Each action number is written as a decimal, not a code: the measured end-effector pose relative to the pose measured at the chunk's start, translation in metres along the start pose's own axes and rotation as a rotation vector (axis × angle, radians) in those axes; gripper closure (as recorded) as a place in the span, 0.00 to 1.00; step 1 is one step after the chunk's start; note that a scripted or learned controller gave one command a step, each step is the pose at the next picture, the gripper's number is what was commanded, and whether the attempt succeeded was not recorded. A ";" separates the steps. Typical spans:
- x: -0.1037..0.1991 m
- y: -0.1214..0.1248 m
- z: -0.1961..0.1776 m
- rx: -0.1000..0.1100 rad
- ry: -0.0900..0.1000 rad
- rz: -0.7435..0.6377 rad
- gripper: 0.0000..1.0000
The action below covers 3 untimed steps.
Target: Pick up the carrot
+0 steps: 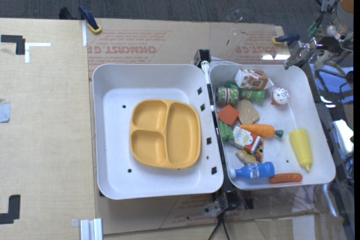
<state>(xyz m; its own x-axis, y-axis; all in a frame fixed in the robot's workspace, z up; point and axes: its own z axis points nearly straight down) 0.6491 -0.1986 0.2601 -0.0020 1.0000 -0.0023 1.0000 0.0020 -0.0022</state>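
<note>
cam view | pincer [299, 54] upper R, above R bin's [318, 121] far rim, state can't tell | carrot [260, 130] mid R bin, lying flat betw snack pack [248, 140] & mustard btl [301, 146] | yellow plate [166, 134] in L bin [107, 137]

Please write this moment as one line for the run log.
phase: before grasp | pincer: above right bin's far right corner, holds nothing visible | carrot: lying in right bin, untouched | yellow plate: left bin

From my seat the carrot [260, 130] is hemmed in — a packet [248, 140] and bread slice [248, 112] crowd its left — while bare bin floor [289, 115] lies open to its right, before the yellow bottle [301, 146].
</note>
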 end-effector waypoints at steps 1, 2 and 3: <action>-0.012 -0.015 0.141 0.001 0.001 -0.037 0.00; 0.025 -0.062 0.167 -0.004 0.001 -0.118 0.00; 0.049 -0.088 0.167 -0.003 0.002 -0.134 0.00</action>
<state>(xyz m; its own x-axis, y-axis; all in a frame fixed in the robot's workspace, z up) 0.5602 -0.1496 0.0935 -0.1352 0.9908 -0.0003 0.9908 0.1352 0.0008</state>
